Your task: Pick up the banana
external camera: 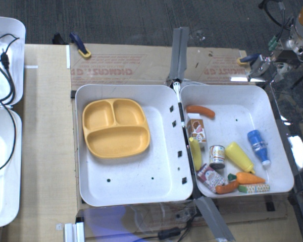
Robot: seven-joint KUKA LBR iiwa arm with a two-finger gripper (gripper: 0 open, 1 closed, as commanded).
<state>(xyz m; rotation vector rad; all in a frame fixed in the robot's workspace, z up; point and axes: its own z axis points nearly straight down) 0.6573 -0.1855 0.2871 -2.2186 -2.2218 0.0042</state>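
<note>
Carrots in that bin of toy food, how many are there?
2, both at the near edge of the right bin: one carrot right of the can, another carrot below it. More could be hidden.

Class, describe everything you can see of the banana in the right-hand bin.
The banana is a slim, plain yellow piece with a smooth, plastic-looking skin. It lies flat on the floor of the right bin, lengthwise against the left wall beside the divider, one end pointing up the view and the other down. Its upper end sits just below a small brown carton, and the tin can stands close on its right. Whether it touches either is unclear.
</note>
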